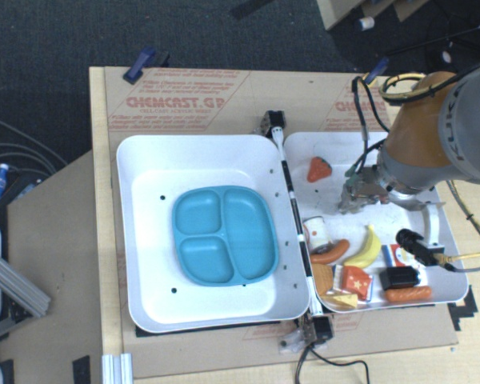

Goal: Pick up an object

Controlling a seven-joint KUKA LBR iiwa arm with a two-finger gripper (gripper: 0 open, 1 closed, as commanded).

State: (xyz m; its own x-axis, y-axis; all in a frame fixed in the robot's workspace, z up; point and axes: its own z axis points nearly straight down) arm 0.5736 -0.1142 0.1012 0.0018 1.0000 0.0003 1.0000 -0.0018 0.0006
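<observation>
My gripper (pixel 353 198) hangs low over the middle of the right bin (pixel 336 146), with bare white floor under it. A red strawberry-like piece (pixel 318 168) lies just to its left, apart from it. Nearer the front lie a small white cup (pixel 314 230), a brown sausage (pixel 330 252) and a yellow banana (pixel 366 248). At the front edge sit a red carton (pixel 355 281), a black block (pixel 399 278) and a second sausage (pixel 408 295). I see nothing held in the gripper.
The left bin (pixel 140 214) holds a blue divided plate (pixel 224 234). The grey and orange arm (pixel 420 130) covers the right bin's far right corner. A yellow cheese piece (pixel 344 298) and a tan slab (pixel 323 277) lie at the front left.
</observation>
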